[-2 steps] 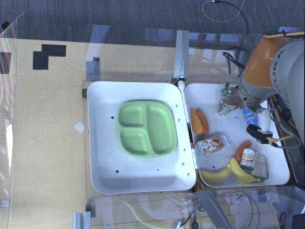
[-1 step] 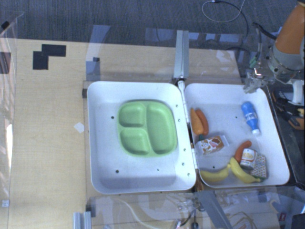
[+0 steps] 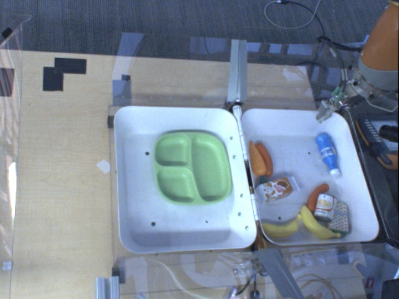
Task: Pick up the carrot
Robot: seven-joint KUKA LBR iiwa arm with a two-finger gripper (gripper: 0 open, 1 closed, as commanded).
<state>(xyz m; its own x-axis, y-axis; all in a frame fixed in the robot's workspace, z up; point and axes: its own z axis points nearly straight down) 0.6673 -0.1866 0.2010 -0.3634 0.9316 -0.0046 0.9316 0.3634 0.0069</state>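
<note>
The gripper (image 3: 326, 109) hangs over the far right corner of the right bin (image 3: 293, 122), at the end of the grey arm with its orange band (image 3: 381, 50); at this slant and size it cannot be told whether it stands wide or narrow, and nothing is seen held in it. Nearest to it lies a blue bottle (image 3: 326, 153) of smooth plastic with a pale cap end. The carrot (image 3: 255, 161) is well apart from the gripper, across the bin against the left wall: a slim orange taper lying lengthwise along that wall and touching a redder, rounder piece (image 3: 266, 158) on its right, perhaps a toy sausage. It looks like a light, stiff plastic replica with a smooth and probably slippery skin, so a grasp across its thicker middle would likely hold better than one at the narrow tip, though the wall and its neighbour leave little room on either side. Nearer the front lie a flat printed packet (image 3: 275, 189), two curved yellow bananas (image 3: 280, 230), a small can (image 3: 324, 205) and another orange-red piece (image 3: 316, 194) beside it. The left bin (image 3: 134, 185), white and shallow with rounded corners, holds a glossy green divided plate (image 3: 190, 167).
</note>
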